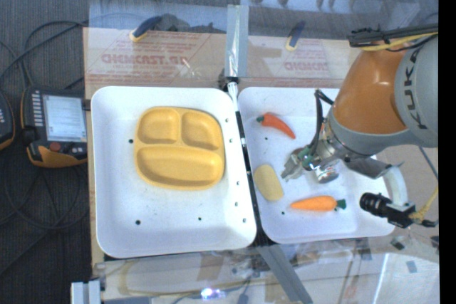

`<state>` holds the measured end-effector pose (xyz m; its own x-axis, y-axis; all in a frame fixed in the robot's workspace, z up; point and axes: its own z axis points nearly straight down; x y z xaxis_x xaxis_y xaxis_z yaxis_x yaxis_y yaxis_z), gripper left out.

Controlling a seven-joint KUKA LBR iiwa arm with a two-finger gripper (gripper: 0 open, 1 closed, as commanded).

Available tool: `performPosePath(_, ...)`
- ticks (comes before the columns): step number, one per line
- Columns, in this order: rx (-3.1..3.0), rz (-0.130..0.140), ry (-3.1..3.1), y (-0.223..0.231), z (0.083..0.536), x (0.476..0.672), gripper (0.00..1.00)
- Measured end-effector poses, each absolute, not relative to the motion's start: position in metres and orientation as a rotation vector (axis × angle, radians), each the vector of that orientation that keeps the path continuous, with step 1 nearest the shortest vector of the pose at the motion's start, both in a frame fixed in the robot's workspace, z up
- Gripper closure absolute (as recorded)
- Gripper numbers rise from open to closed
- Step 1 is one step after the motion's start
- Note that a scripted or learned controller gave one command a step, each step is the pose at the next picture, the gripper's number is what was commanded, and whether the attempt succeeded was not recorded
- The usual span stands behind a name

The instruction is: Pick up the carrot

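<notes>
Tool (298,166) hovers above carrot (313,204), beside potato (268,182)

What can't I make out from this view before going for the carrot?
- Gripper: fingers small and blurred; their state is unclear.
- Right bin: right part hidden beneath the arm.
- Carrot: fully visible, lying clear of the gripper.
</notes>
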<state>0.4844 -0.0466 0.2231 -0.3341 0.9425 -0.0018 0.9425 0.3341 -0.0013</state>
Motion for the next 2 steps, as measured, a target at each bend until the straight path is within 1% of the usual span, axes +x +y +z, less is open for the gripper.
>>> performPosePath(1, 2.089, -0.007, 2.344, -0.2093, 0.2247, 0.4836, 1.0)
performPosePath(2, 2.088, -0.007, 2.345, -0.2089, 0.2248, 0.4838, 0.0)
